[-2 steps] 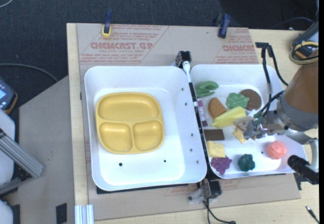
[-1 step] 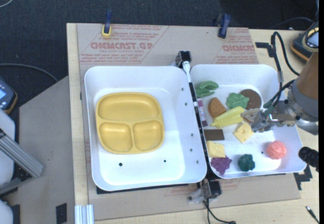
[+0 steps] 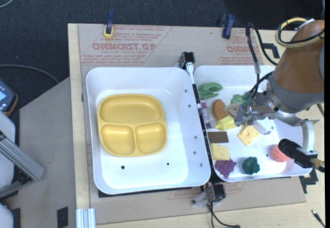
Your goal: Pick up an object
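My end effector (image 3: 246, 113) hangs low over the right bin (image 3: 233, 73), near the middle of its clutter, and from this slanted view from above I cannot tell how it stands or whether anything sits in it. My arm (image 3: 301, 67) comes in from the right, with the orange band above the wrist.

Beneath and around my end effector lie the small things I might pick. A green leafy piece (image 3: 210, 88) rests toward the far left of the right bin. Just beside it, nearer, lies an orange-brown piece (image 3: 220, 109), and a yellow block (image 3: 226, 122) touches its near end. A dark brown flat piece (image 3: 216, 137) lies near the bin's left wall, with a pale yellow slab (image 3: 220, 151) just nearer than it. A purple bunch (image 3: 225, 167) sits at the near left corner, a dark green lump (image 3: 251, 165) to its right. A yellow wedge (image 3: 248, 135) lies just near of my end effector. A pink-red piece (image 3: 279, 153) rests toward the near right.

The left bin (image 3: 98, 170) holds a yellow divided plate (image 3: 132, 124), lying flat. Both bins sit side by side on the desk (image 3: 77, 77)
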